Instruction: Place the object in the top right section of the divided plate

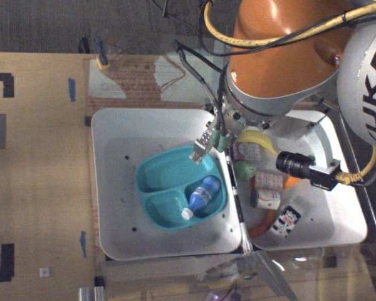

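A teal divided plate [158,174] lies in the left white bin [113,168]. A small blue bottle [203,195] with a white cap lies on its side in the plate's right-hand section, cap pointing to the lower left and resting near the divider. My gripper [202,148] hangs over the plate's upper right rim, just above and apart from the bottle. Nothing shows in its grasp. The orange and grey arm covers the upper right of the view.
The right bin [338,231] holds a yellow banana [258,141], a green item [244,168], a white and red package [269,191], a black and white carton [287,221] and an orange piece [291,182]. A black camera unit [304,167] juts from the wrist.
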You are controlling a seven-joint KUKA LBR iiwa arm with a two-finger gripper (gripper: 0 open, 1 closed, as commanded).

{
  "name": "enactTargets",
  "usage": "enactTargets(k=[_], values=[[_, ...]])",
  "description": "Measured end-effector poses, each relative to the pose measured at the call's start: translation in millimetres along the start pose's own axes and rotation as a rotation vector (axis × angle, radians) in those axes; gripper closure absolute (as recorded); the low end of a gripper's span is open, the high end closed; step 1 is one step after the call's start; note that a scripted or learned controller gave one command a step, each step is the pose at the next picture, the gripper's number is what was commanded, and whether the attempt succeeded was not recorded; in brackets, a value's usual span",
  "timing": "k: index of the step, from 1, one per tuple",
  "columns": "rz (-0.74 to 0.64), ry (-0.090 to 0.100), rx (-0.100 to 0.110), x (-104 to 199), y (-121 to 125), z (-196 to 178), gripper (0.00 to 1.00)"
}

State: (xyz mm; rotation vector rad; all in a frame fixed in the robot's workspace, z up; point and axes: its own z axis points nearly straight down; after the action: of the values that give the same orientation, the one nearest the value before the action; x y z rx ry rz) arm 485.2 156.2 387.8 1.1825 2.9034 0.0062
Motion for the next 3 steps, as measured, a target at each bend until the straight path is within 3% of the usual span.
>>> enactTargets(k=[1,2,3], values=[[0.191,0.004,0.007,46,45,74,1.00],[0.298,0.005,0.008,45,34,237,1.00],[0.899,0.016,-0.006,22,15,293,1.00]])
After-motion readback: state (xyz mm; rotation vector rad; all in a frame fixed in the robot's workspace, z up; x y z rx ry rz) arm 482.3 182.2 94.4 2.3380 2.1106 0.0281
